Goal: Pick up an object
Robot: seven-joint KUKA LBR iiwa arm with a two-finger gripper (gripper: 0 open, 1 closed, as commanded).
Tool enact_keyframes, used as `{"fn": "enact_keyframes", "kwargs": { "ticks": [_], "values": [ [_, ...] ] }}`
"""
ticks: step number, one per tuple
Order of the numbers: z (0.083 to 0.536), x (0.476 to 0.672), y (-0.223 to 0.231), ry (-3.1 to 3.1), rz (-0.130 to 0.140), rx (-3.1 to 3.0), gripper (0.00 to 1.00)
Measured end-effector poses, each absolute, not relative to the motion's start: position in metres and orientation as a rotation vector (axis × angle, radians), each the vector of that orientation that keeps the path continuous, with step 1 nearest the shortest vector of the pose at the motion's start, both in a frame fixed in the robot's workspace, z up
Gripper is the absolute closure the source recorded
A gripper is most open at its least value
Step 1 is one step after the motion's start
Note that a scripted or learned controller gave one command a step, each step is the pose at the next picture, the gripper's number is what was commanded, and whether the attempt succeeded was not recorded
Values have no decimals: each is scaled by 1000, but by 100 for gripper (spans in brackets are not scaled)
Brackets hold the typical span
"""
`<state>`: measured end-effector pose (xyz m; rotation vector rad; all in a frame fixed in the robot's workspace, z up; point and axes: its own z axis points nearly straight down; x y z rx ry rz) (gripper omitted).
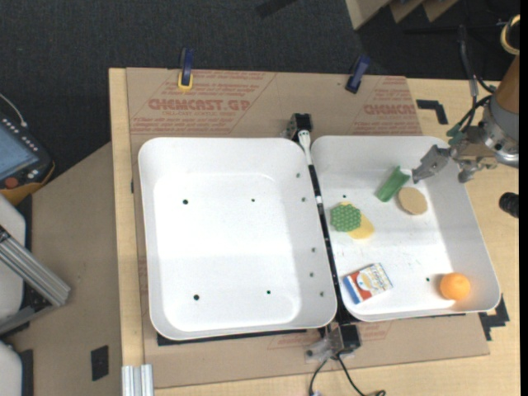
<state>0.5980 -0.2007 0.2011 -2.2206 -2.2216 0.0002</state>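
Lying flat near the gripper (448, 165), a tan, oval disc (412, 201).

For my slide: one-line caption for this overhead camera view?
Pincer poised over right bin beside green block; nothing grasped yet.

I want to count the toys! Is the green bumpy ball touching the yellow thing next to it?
Touching. The camera view shows the green bumpy ball overlapping the yellow thing, no gap between them.

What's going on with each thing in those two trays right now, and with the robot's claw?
Green block: lying tilted, beside the tan disc.
Tan disc: lying flat.
Green dimpled ball: touching the yellow piece.
Small card box: lying flat.
Orange ball: resting near the tray corner.
Tool: above the right tray's far edge.
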Motion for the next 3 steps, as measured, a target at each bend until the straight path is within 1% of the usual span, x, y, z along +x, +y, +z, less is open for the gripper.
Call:
{"fn": "enact_keyframes", "kwargs": {
  "ticks": [1, 2, 3],
  "values": [
    [212, 599, -201, -2225, -2, -2222, 100],
    [355, 533, -222, -2230, -9, -2238, 100],
    [351, 490, -224, -2218, 0, -2223, 100]
  ]
}}
